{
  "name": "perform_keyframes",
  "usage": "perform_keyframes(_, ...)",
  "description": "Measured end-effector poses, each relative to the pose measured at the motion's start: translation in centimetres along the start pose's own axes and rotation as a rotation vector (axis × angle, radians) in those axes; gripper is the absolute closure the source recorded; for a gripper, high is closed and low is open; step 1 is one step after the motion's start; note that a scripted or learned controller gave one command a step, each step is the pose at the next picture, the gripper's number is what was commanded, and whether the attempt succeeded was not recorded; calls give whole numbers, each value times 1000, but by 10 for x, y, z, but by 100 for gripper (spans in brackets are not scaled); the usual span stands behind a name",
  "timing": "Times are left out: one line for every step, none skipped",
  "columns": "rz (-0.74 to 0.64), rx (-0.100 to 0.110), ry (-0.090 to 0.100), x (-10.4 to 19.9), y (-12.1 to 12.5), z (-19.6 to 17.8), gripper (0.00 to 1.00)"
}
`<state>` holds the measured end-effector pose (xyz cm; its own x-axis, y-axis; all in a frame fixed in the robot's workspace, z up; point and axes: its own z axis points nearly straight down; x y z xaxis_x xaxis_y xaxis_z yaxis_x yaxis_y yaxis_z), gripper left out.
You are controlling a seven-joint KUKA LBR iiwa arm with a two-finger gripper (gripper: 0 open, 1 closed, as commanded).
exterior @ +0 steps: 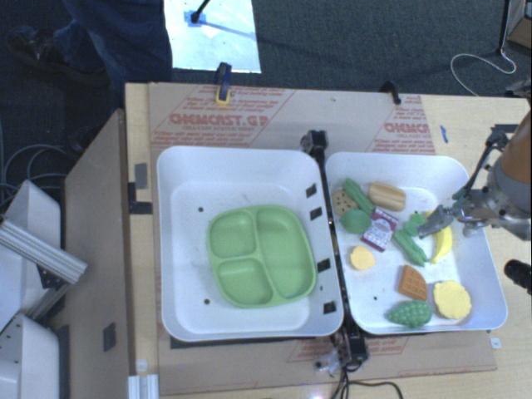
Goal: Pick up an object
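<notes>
No object is lifted yet: gripper (434, 223) hangs over the banana (445, 243) in the right bin (490, 302); gripper state indeterminate.

Two white bins: left bin (179, 248), right bin (482, 285). Light green divided tray (259, 256) in the left one. Right bin holds a tan bread roll (386, 195), brown dotted cracker (342, 201), dark green pea pod (360, 194), green round piece (356, 220), red-and-white packet (380, 229), pale yellow disc (362, 258), orange grid-pattern waffle (412, 283), bumpy green piece (411, 312), yellow round piece (452, 299), yellow banana (444, 245). Worktop (274, 115) tan cardboard with red lettering. Tool (439, 220) grey metal. Floor (332, 23) dark blue-grey carpet.
</notes>
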<state>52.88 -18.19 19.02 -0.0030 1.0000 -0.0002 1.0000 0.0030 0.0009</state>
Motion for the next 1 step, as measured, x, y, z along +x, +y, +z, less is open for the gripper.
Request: perform_keyframes(-1, -13, -3, -9, 7, 89, 0)
